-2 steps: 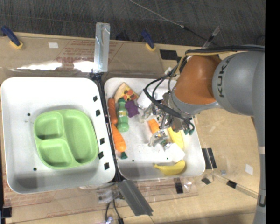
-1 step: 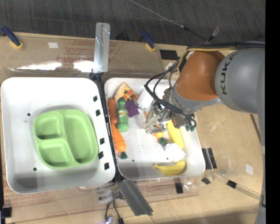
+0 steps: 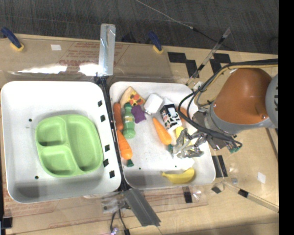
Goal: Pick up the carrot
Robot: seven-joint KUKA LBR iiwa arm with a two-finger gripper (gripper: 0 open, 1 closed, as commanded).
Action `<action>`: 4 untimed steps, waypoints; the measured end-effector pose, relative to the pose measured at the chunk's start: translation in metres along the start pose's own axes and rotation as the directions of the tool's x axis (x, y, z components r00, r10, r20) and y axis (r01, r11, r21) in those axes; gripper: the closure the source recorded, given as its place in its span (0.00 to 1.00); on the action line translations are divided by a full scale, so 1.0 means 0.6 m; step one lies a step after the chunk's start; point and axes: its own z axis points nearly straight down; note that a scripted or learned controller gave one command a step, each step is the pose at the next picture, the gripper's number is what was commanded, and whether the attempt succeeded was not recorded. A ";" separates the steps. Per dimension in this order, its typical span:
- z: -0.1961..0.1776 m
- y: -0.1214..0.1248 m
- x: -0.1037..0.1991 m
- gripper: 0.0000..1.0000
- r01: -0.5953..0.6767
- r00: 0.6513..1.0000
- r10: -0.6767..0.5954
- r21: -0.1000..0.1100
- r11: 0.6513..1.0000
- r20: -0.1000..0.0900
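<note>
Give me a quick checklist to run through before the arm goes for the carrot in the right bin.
1. Carrot in view, lying in the right bin: ok.
2. Gripper near the target, just right of the carrot: ok.
3. Carrot between the fingers: not ok, it lies apart from them.
4. Finger opening: cannot tell.
5. Space around the carrot: not ok, a white bottle crowds its upper end.
6. Target certain: not ok, a second carrot lies along the bin's left wall.
</note>
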 end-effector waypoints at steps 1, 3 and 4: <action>0.001 0.002 -0.001 0.00 0.002 1.000 -0.002 -0.001 1.000 0.000; 0.106 0.019 -0.123 0.00 0.455 0.891 -0.455 0.003 0.891 0.003; 0.088 0.021 -0.127 1.00 0.459 0.888 -0.459 0.005 0.888 0.005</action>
